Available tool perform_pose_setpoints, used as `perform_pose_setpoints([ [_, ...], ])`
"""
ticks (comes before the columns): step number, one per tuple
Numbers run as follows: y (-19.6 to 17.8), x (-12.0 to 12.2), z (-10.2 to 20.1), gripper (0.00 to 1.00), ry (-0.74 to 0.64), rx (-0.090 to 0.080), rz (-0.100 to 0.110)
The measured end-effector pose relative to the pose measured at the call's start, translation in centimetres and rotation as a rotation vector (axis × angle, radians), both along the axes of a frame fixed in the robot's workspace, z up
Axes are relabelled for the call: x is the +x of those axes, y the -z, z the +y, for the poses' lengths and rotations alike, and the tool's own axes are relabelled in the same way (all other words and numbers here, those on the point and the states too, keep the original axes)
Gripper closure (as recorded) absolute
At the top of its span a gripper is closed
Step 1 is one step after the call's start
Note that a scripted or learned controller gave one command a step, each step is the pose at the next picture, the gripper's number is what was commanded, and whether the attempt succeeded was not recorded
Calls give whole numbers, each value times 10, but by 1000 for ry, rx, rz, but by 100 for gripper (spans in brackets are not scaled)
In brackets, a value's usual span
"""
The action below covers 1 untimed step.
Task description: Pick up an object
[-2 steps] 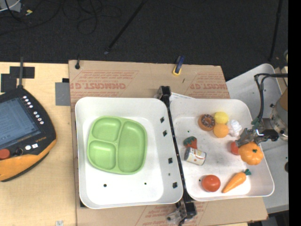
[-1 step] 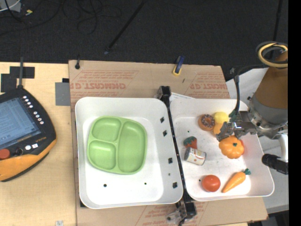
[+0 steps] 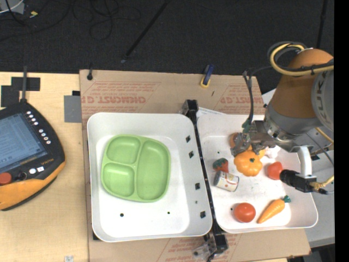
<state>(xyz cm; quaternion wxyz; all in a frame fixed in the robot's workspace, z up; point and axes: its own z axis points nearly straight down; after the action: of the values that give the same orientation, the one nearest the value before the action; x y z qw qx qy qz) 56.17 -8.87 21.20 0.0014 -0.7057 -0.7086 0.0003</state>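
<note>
Cardboard-topped bench (image 3: 136, 91) against dark floor (image 3: 136, 26)

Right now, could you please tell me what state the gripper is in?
Gripper: low in the right bin, just above the orange pumpkin; cannot be told whether it is open, closed, or holding anything.

Both bins, the left bin (image 3: 109, 222) and the right bin (image 3: 305, 214), look like smooth white plastic with a soft sheen, and the green divided plate (image 3: 136, 168) is the same sort of smooth moulded plastic, a bit satiny. The toy food looks like glossy plastic too: the tomato (image 3: 244, 212) and pumpkin (image 3: 248, 164) catch highlights, the carrot (image 3: 271, 210) less so. Underneath, the cardboard sheet (image 3: 142, 94) is matt brown with red print, and the counter (image 3: 54, 217) looks like pale raw wood.
</note>
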Motion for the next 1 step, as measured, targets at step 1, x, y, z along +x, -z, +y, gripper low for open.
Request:
perform_pose_setpoints([
  [1, 3, 20, 40, 100, 0, 0, 0],
])
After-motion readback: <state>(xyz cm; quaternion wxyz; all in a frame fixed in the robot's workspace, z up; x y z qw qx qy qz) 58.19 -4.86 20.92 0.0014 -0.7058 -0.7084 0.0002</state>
